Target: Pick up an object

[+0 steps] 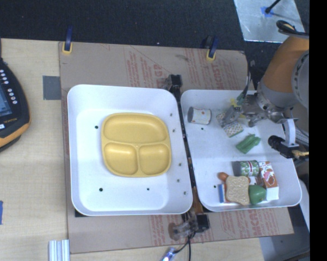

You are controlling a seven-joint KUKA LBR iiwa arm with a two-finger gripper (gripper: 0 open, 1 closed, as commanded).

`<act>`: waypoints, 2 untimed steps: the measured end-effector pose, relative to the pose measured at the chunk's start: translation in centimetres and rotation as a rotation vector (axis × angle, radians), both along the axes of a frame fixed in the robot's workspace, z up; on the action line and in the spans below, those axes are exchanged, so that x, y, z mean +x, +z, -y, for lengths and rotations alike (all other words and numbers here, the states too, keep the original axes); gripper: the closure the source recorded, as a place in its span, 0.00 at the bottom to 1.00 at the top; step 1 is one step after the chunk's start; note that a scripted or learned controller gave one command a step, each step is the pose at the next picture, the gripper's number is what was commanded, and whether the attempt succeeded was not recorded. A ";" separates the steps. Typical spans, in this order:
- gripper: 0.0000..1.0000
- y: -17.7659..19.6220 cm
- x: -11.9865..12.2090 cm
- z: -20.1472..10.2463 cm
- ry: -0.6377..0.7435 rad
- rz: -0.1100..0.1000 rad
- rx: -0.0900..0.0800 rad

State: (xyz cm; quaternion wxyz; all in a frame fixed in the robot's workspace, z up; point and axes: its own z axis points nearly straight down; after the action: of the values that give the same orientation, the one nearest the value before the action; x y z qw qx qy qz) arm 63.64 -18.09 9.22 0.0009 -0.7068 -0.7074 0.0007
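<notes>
The grey two-finger gripper [235,112] sits low in the shallow white right bin [207,194], over a small speckled grey packet [233,128]. Its grip state cannot be told. The green oblong plastic piece [248,143] lies just beside, presumably equally reachable.

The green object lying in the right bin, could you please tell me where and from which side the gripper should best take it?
Grip the green object across its narrow middle, coming from straight above. It lies flat and elongated, slanting in the right bin, with bare floor along both long sides, so I judge there is room.
</notes>
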 end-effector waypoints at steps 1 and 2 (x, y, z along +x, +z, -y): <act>0.00 -0.1 -7.6 -3.1 0.003 -0.003 0.000; 0.00 9.2 0.9 2.1 0.003 0.002 -0.001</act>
State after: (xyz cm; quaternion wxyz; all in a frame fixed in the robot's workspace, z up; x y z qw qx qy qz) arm 64.53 -20.14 18.39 -0.0004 -0.7058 -0.7084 0.0004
